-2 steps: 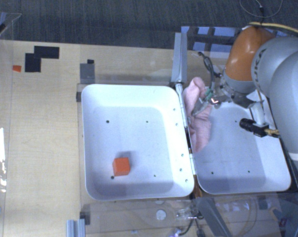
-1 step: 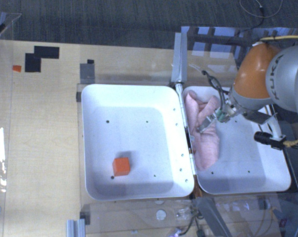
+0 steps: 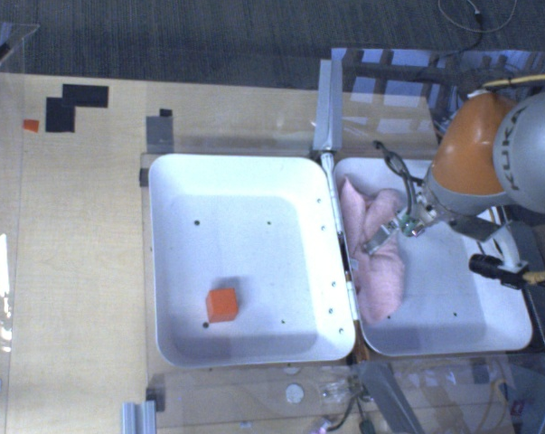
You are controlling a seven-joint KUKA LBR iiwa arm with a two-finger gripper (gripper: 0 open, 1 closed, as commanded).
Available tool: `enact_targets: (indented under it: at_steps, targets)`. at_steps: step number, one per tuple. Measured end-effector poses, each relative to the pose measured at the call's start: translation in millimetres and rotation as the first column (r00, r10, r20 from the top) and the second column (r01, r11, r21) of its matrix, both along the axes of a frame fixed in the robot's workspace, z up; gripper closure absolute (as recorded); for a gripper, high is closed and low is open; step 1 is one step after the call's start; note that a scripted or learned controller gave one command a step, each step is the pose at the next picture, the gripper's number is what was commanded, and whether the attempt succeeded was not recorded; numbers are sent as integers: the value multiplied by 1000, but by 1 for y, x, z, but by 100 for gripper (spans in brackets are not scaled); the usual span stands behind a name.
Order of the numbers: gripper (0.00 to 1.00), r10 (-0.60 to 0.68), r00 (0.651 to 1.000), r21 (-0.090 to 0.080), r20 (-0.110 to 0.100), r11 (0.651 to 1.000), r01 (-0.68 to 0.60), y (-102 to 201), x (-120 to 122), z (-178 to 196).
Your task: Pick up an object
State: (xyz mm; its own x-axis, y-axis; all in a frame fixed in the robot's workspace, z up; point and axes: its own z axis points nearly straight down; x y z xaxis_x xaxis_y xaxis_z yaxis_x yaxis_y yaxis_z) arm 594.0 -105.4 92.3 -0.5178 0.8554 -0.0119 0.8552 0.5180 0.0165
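Starting at the near side of the worktop [image 3: 82, 269], the left bin [image 3: 254, 183] holds a small orange block [image 3: 222, 305] toward its front left, alone and well apart from the arm. Across the divider, the right bin [image 3: 453, 328] carries a pink cloth [image 3: 373, 251], crumpled into a long heap along the bin's left wall. The gripper [image 3: 391, 231] sits low over the middle of that heap, touching or just above it; whether the jaws are spread or pressed together I cannot tell, since the metal tips blur against the folds. No fabric shows clearly between them, so I would not count the cloth as held.

The step in hand looks like the grasp on the cloth. To do it well, the jaws should bite into a raised fold, not skim flat fabric, and close fully before any lift. The lift should go straight up and slowly, because soft cloth slips and may drag along the wall. Farther back, the orange band [image 3: 466, 152] marks the wrist.
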Motion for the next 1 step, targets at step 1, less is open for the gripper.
enact_targets:
  at_steps: [1]
  targets:
    - [0,271,963,-7,3,963,-271,14,-32,1]
